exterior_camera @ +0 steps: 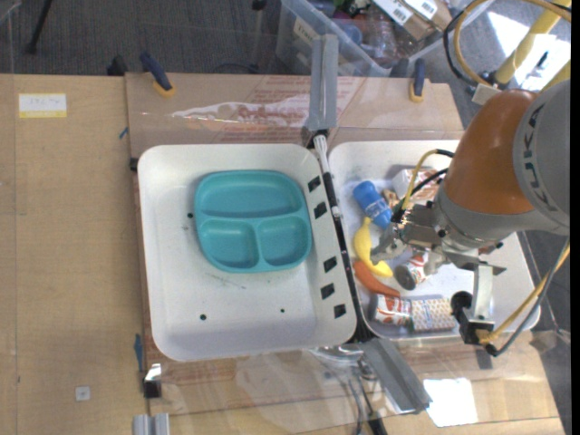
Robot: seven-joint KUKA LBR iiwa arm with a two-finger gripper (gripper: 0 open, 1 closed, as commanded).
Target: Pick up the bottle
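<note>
From here I cannot tell how the hand (405,243) stands, and crowded against the banana (365,246), it may miss the blue bottle (372,201).

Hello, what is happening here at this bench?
A grey and orange robot arm reaches into the right bin, its end effector low over a pile of small items: a blue bottle, a banana, an orange piece. Nothing is visibly held. The left bin holds a teal divided tray.
</note>
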